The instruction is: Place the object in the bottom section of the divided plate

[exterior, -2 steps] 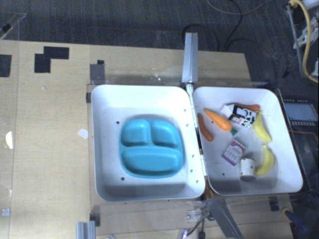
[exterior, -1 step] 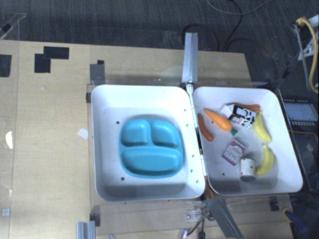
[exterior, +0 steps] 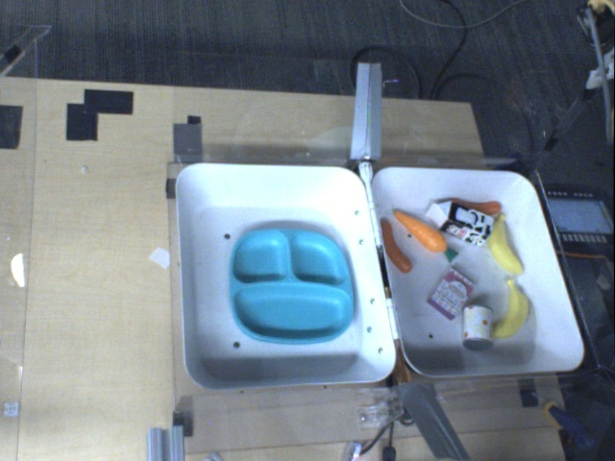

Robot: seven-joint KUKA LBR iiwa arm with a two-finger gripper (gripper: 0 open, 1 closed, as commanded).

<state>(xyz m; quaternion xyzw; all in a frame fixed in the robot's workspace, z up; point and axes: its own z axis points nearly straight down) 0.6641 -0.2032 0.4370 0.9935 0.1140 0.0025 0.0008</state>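
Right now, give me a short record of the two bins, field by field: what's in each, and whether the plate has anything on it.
left bin: blue divided plate, flat on the bin floor
plate sections: two small ones at the top, one wide at the bottom, nothing on any
right bin: two carrots, two bananas, a small can, a purple packet, a black-and-white box
task state: no object on the plate yet
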